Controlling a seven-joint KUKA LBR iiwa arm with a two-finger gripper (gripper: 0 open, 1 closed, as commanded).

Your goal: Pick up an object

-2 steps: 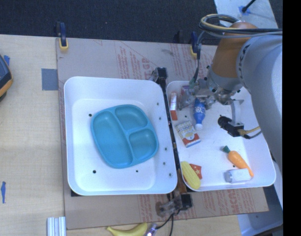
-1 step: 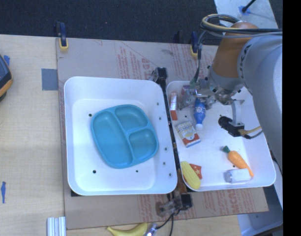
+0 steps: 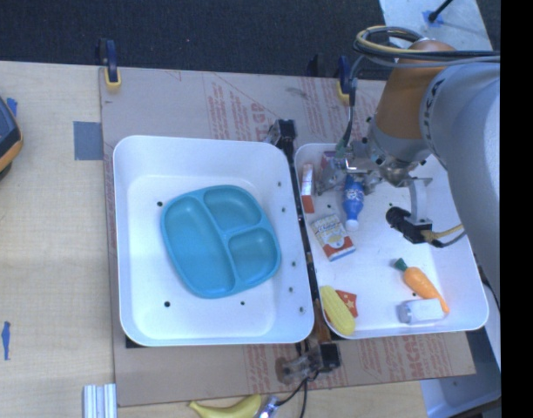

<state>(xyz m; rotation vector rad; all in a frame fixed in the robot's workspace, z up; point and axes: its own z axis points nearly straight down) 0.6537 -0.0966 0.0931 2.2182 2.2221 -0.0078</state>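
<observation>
While the grey arm with its orange band [image 3: 406, 94] leans in from the right, its claw [image 3: 358, 174] sits low over the far left part of the right-hand shallow white bin [image 3: 462, 316], directly above a small blue-and-white plastic bottle [image 3: 353, 205]. The bottle's upper end reaches up to the claw, but from where I stand I cannot tell whether the claw is spread or pressed together, or whether it has the bottle pinched at all. The bottle lies roughly lengthways, its lower end pointing toward a small red-and-white carton [image 3: 331, 236] just beside it. A slim red-and-white tube [image 3: 307, 187] lies along the bin's left wall, near the bottle. Further toward the near side, a yellow corn cob toy [image 3: 336, 309] rests in the near left corner against a red packet [image 3: 348, 302]. An orange toy carrot with a green top [image 3: 420, 282] lies toward the right of the same bin, and a small grey-white cylinder [image 3: 421, 312] sits just beside the carrot's tip. A black piece with a cable [image 3: 410, 225] hangs from the arm over the bin's middle.

The left-hand shallow white bin [image 3: 145, 233] holds a blue divided plastic plate [image 3: 219, 239], lying flat with three compartments. Both bins rest on brown cardboard [image 3: 205, 103] spread across the wooden desk [image 3: 40, 259]. A yellow banana [image 3: 225, 405] lies at the near edge of the desk.
</observation>
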